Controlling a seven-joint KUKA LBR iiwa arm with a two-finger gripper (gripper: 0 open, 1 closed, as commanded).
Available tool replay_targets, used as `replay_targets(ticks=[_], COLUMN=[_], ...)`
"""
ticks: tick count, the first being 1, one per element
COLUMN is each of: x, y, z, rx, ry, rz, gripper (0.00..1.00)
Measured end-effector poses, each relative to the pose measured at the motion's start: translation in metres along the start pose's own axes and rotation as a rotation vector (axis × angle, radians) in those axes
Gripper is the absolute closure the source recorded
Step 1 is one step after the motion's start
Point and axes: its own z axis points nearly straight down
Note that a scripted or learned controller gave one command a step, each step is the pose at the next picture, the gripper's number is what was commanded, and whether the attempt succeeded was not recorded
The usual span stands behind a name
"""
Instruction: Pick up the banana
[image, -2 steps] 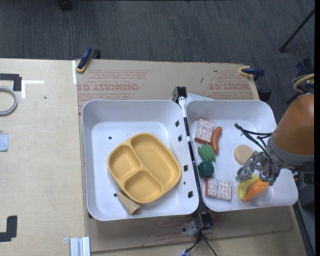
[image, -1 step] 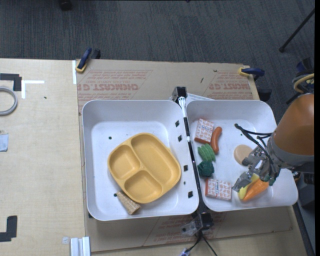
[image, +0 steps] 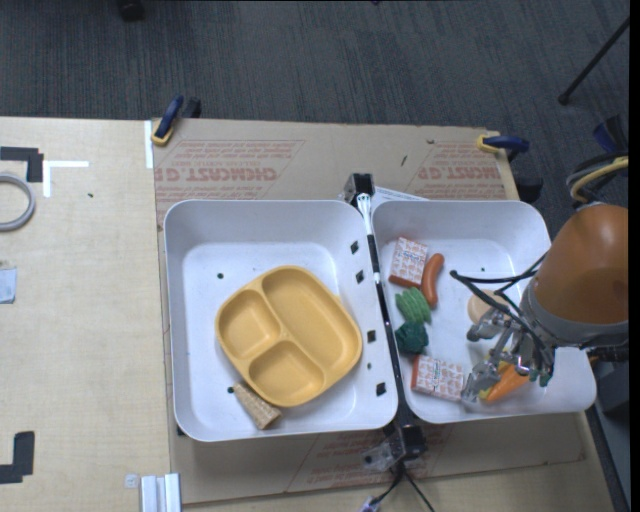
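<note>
I saw the hand (image: 492, 378) low in the right bin (image: 520, 225), its grip unreadable, with a pale shape (image: 481, 320), possibly the banana, near at twelve o'clock, long axis hidden.

A yellow plate (image: 289, 336) with three parts sits in the middle of the left bin (image: 190, 330). A brown piece of toast (image: 257, 406) lies just below the plate, touching its edge. To the right of the plate, in the right bin (image: 480, 222), are a red-and-white cracker box (image: 408, 262), a sausage (image: 432, 279), some green broccoli (image: 412, 322), another small box (image: 438, 376) and a carrot (image: 506, 383). Brown cardboard (image: 240, 170) lies under both bins on the desk (image: 75, 330).
</note>
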Motion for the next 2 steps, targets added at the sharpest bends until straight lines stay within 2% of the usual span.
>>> replay_targets(ticks=[1,2], x=[-0.131,-0.069], y=[0.067,0.050], z=[-0.056,-0.068], rx=[0.000,0.000], ry=[0.001,0.004], rz=[0.089,-0.202], gripper=[0.00,0.00])
